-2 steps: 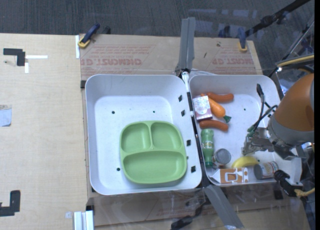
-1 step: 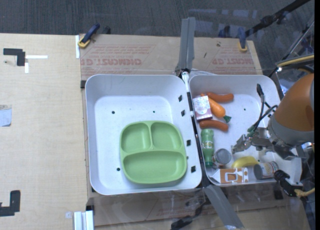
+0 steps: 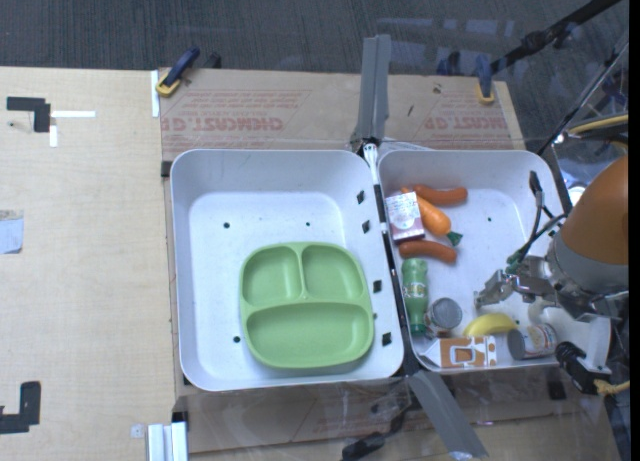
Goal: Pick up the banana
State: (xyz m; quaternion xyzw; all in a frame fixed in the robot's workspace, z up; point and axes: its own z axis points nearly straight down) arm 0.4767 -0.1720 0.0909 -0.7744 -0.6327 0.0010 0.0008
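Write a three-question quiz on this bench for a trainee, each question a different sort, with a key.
1. True or false: the green divided plate lies in the same white bin as the banana.
2. Multiple choice: which lies nearest the banana? A. the green bottle B. the small metal can C. the carrot
3. Fill in: the gripper hovers just ___ the banana in the camera view.

Key
1. False: the plate is in the left bin, the banana in the right bin.
2. B
3. above
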